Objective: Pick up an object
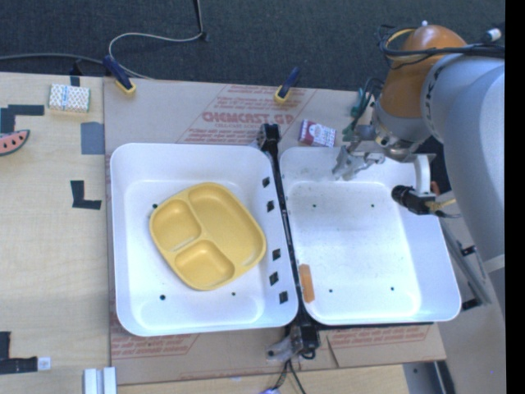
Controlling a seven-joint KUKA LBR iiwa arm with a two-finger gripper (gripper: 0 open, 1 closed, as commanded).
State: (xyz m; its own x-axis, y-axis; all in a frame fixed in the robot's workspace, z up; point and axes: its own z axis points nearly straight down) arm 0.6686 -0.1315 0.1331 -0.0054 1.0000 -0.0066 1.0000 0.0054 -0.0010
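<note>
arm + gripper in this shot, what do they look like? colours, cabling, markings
The arm is a bulky grey casing with rounded links and an orange band above the wrist. Thin dark cables loop over the orange section. The gripper is small, bare grey metal, with a green part beside its mount. No readable markings.

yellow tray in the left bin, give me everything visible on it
The yellow tray is a rounded-rectangle divided plate, apparently plastic, with three compartments: two smaller ones and one larger, split by raised ridges. It lies flat, right side up, turned at an angle to the bin walls, roughly central on the floor of the left bin. Its compartments look bare, and it looks undamaged.
</note>
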